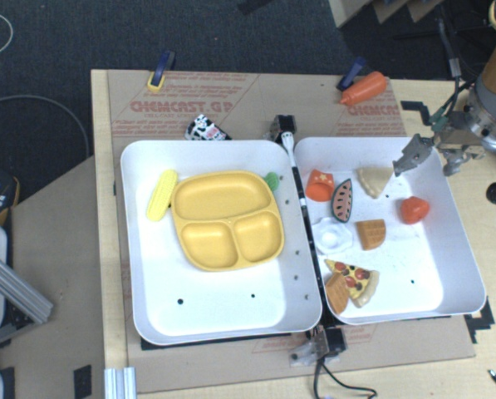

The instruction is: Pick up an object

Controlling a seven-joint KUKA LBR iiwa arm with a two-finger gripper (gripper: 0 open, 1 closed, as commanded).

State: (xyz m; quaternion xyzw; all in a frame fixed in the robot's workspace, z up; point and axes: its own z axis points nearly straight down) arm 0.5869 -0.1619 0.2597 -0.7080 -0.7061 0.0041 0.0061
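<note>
Glossy, smooth plastic on the yellow three-compartment tray (227,220), sitting in a white bin (144,223) of smooth plastic over matt brown cardboard sheet (248,98).

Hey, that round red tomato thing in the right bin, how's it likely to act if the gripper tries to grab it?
The red tomato looks rounded and smooth, so it may roll or squirt out of a pinch. It looks like toy food, probably light. It sits apart from the other pieces, so the gripper should have room around it.

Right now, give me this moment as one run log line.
hand: over right bin's far edge | holding: nothing seen | nearest: wedge-shaped toy food, tomato
</note>
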